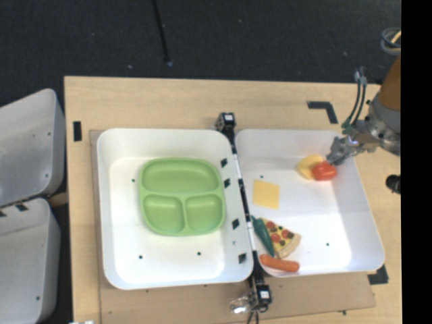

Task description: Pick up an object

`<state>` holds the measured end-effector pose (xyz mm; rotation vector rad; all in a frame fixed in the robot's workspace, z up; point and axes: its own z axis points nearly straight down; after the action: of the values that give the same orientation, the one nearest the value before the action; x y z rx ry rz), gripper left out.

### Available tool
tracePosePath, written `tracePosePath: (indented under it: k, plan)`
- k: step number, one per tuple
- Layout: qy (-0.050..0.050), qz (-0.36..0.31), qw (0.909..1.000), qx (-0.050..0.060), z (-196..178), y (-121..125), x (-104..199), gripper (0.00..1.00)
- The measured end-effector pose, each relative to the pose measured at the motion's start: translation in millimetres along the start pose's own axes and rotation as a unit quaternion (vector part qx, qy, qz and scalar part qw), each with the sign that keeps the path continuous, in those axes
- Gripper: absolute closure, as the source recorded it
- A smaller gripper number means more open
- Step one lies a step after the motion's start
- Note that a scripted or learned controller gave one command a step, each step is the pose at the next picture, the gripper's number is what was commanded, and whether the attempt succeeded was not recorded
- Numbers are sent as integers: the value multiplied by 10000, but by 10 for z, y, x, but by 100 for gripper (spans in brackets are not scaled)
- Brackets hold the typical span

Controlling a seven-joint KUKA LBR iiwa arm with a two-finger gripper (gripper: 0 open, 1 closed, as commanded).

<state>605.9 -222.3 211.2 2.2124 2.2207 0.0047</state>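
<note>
Reaching in from the right, the grey gripper (339, 150) hovers at a small red plastic tomato (325, 172) beside a yellow piece (309, 164) in the right white bin (351, 248); its grip cannot be told.

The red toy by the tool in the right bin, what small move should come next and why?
Probably a short descent onto the red toy. The tool sits just above and right of it, beside the yellow piece, and nothing is seen held yet.
</note>
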Motion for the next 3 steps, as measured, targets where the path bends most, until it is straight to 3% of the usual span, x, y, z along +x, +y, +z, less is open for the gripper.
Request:
tracePosePath:
  k: [1,3]
  plan:
    - [-1,0,10000,1,-544,14,-18,100]
    - [10,-5,10000,34,-302,-31,1006,100]
